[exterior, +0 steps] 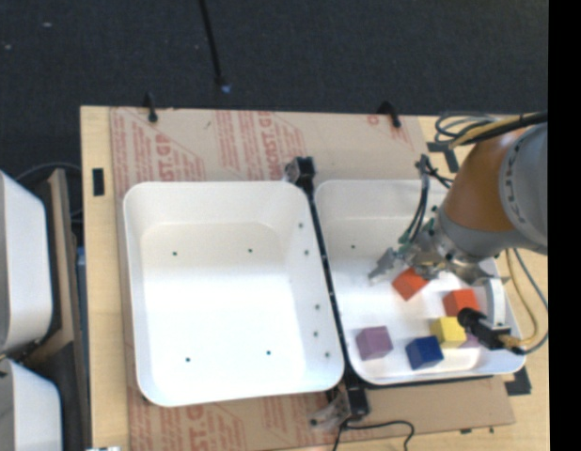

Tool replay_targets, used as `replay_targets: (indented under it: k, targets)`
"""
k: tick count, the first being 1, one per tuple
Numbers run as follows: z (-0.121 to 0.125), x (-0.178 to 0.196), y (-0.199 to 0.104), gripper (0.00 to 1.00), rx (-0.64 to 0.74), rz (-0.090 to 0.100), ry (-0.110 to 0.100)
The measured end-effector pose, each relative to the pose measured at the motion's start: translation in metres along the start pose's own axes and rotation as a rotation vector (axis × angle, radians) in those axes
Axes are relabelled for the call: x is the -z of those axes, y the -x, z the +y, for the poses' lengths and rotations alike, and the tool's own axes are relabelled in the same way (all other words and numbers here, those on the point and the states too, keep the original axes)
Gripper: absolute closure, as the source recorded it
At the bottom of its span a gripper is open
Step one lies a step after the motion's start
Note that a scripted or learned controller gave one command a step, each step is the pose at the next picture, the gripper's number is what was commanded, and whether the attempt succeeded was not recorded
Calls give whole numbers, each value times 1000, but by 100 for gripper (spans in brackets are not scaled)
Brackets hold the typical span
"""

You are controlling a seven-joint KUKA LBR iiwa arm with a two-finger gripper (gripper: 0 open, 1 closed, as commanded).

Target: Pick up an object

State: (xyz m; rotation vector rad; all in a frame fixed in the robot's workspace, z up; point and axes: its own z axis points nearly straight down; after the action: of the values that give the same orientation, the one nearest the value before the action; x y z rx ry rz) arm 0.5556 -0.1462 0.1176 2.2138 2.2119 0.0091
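My gripper (408,271) is down in the right bin (366,205), at the end of the grey and orange arm reaching in from the right. It stands open, with one grey finger (380,269) stretched out to the left. An orange block (410,285) lies tilted just under and between the fingers, and I cannot tell if they touch it. A second orange block (460,302), a yellow block (450,331), a blue block (424,351) and a purple block (373,342) lie along the bin's front part.
The left bin (149,252) sits beside the right one, with a black divider clip (300,169) at the far end of their shared wall. Cables and a black connector (480,328) hang off the arm over the right bin's front right corner.
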Motion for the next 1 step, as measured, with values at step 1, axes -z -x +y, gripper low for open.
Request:
replay_targets:
  k: [1]
  targets:
    - [-2, -4, -6, 0, 1, 3, -2]
